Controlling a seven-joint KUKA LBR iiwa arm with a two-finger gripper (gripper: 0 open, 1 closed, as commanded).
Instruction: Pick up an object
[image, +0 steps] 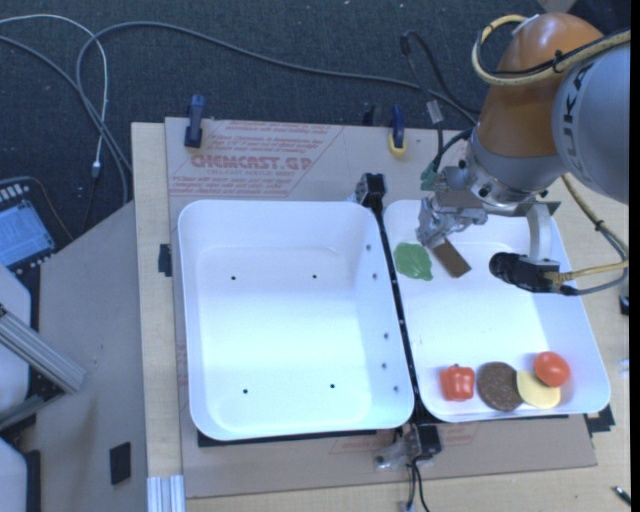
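Grey metal two-finger gripper (441, 238) hangs over the right white bin (480, 330), its fingers hidden in clutter, so I cannot tell its grip. Just beside it lie a green leaf-shaped piece (412, 262) and a brown flat strip (453, 259).

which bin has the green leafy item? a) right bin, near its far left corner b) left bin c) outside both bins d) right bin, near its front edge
a: the green leafy item lies in the right bin, close to the divider and the far edge, beside the hand; the other foods sit along the front edge.
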